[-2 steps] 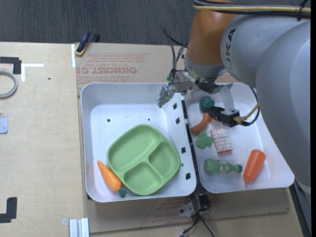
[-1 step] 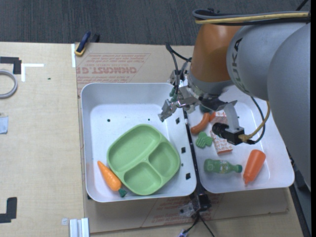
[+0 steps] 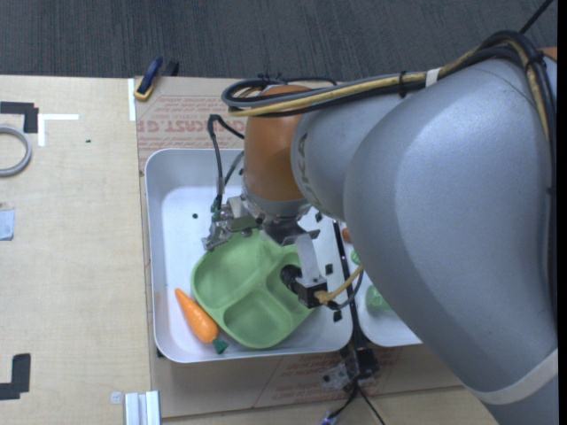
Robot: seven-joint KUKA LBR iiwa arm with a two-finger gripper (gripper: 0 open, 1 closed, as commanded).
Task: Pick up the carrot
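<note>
Lying in left bin point(image 3: 168, 237): 1 carrot point(image 3: 196, 315), 1 green tray point(image 3: 248, 295).

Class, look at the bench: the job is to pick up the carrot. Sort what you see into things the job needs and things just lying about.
Needed for the job:
carrot, lying in the left bin
tool, above that bin

Just lying about:
green divided tray
blue-and-yellow pen on the bench
</note>
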